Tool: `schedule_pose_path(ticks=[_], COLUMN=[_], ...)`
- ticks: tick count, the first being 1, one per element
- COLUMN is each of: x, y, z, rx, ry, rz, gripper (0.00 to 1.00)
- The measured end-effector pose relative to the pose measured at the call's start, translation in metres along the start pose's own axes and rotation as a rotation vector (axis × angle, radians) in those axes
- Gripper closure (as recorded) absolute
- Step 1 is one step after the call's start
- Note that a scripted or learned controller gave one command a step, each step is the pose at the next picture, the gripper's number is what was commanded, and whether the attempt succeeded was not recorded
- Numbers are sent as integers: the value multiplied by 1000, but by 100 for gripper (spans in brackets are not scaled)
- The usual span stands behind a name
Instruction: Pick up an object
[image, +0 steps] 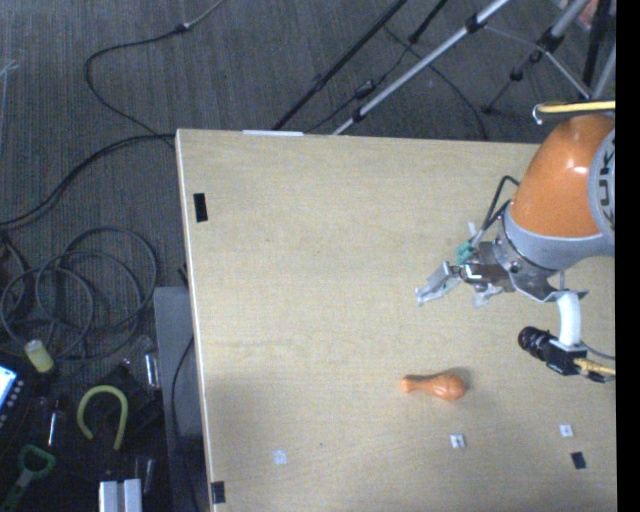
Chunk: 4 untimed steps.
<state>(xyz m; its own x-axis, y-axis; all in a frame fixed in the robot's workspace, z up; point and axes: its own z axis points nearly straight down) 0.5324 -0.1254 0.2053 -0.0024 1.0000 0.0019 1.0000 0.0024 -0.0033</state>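
Pale wood-toned board is what you are looking down on: the surface (320, 260) runs from the upper left corner toward the right edge of the camera view. Your arm (565, 195) comes in from the right, its orange band bulging above a grey wrist, and the hand (437, 289) points leftward over the middle-right of the surface. Its metal fingers (432, 292) appear to sit close together at the tip, with nothing between them, though at this size you cannot tell for sure whether they are apart or together. The one loose thing for you to pick is a small orange object (437, 385), bulb-shaped with a thin neck pointing left; it lies flat on the surface, below the hand in the view and apart from it. A few small white and black markers (457, 440) dot the surface near the lower right. Off the surface at left, dark cables (80, 290) coil on the grey carpet beside a green hook-shaped tool (100, 412).
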Motion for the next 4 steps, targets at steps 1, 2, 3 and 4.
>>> schedule_pose_path(ticks=[1, 2, 3, 4], x=[-40, -60, -23, 2], y=[51, 89, 104, 133], z=[37, 122, 121, 121], rx=[0, 0, -3, -3], ry=[0, -4, -4, -5], rz=[57, -37, -252, -409], gripper=[0, 0, 0, 0])
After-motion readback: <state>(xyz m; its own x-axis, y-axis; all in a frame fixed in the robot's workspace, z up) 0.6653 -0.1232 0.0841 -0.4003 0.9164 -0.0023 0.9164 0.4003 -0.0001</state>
